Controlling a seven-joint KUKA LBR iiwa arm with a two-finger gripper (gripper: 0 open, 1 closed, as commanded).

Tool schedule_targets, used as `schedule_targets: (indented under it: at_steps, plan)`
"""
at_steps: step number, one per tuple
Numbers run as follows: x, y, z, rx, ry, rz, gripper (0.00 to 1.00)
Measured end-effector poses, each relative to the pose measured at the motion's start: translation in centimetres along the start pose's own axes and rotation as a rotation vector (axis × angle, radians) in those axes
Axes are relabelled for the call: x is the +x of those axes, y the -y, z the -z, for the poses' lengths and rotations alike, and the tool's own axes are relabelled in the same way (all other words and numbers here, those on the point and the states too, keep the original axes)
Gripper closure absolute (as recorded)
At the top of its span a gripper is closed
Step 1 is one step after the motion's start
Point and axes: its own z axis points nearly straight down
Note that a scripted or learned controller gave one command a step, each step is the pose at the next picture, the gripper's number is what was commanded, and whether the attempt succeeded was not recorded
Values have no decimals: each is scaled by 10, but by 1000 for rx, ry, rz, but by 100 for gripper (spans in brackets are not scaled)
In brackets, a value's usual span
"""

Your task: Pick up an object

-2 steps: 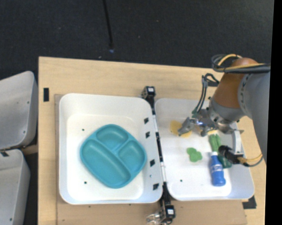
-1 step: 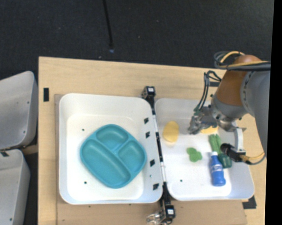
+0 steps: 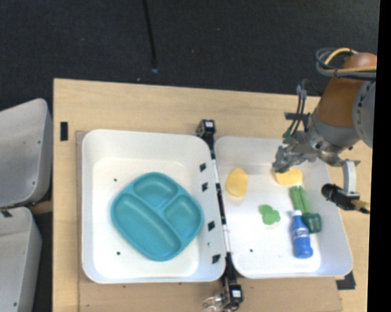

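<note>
1. Nearest the lens, a small black clamp fitting [image 3: 231, 292] sits at the near end of the seam between the two bins, on the light wooden bench [image 3: 152, 105].
2. At far left, beyond the bench edge, two pale grey panels [image 3: 14, 157] lie against the dark floor.
3. A shallow white left bin [image 3: 86, 179] holds one item: a teal plastic plate with three compartments [image 3: 156, 215], lying flat near the bin's middle.
4. Across the seam, the shallow white right bin [image 3: 336, 258] holds the loose objects.
5. A rounded yellow soft-looking lump [image 3: 237, 182] rests just right of the seam, and a small bright green piece [image 3: 268, 214] lies near it, towards the bin's centre.
6. Further right, a flat yellow piece [image 3: 290, 178] lies at the far side of the bin.
7. A long green stick-shaped object [image 3: 298, 198] runs from beside it towards the camera.
8. A blue bottle with a white cap [image 3: 301, 239] lies at the stick's near end, with a darker green block [image 3: 313, 222] just beside it.
9. The grey arm with its orange band [image 3: 337, 103] reaches in from the right, and its jaws are low over the flat yellow piece, at its far edge. Whether they are spread, pressed together or pinching that piece cannot be told from this angle.
</note>
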Motion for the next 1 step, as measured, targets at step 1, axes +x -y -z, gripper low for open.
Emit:
schedule_targets:
  at_steps: [1]
  plan:
    - [-9, -3, 58, -1, 1, 1, 100]
